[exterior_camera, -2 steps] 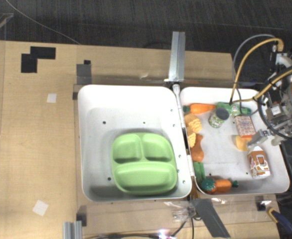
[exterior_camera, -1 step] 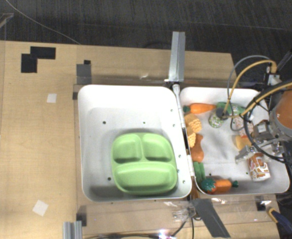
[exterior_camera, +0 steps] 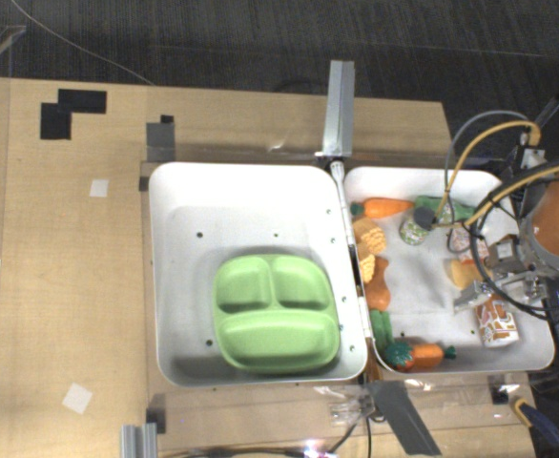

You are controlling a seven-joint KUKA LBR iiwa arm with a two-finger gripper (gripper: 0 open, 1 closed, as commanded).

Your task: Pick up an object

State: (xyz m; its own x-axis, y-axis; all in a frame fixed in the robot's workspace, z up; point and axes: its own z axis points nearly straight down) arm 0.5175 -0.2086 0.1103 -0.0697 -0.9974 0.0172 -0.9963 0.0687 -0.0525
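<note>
Jaws (exterior_camera: 478, 294) hang low at the right bin's (exterior_camera: 423, 284) right side; whether they are spread cannot be told. A small carton (exterior_camera: 496, 322) lies just beside them near the rim. Toy foods crowd the left wall. The left bin (exterior_camera: 179, 256) holds a green tray (exterior_camera: 276, 313).
</note>
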